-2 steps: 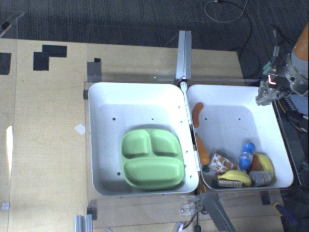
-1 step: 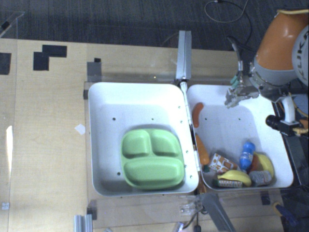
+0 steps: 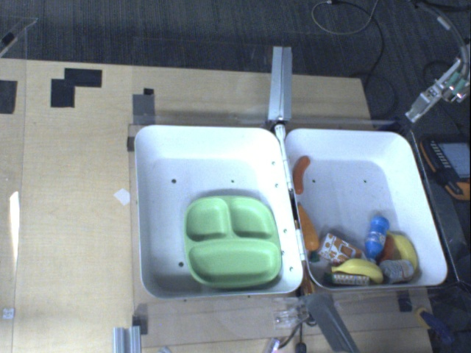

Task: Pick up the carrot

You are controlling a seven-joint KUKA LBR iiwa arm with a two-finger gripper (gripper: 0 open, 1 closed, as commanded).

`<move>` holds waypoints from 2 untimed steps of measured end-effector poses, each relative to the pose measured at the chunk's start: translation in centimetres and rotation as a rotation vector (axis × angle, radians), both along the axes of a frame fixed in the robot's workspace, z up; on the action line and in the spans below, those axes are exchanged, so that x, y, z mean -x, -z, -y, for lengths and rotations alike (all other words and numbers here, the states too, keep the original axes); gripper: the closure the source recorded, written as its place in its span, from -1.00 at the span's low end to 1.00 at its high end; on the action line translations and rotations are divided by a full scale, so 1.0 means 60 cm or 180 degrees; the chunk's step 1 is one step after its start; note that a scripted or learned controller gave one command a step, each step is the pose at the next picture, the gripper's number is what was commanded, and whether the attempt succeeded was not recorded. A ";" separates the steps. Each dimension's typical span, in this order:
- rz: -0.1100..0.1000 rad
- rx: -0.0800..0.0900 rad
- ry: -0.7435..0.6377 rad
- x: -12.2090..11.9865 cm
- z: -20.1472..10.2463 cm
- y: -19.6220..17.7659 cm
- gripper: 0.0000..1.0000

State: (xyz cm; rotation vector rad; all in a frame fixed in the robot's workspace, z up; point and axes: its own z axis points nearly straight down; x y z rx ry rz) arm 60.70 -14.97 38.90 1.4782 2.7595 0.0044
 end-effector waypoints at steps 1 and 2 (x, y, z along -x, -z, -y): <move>-0.0013 -0.0005 -0.0228 -0.027 -0.095 0.167 1.00; -0.0013 -0.0002 -0.1144 -0.006 -0.268 0.222 1.00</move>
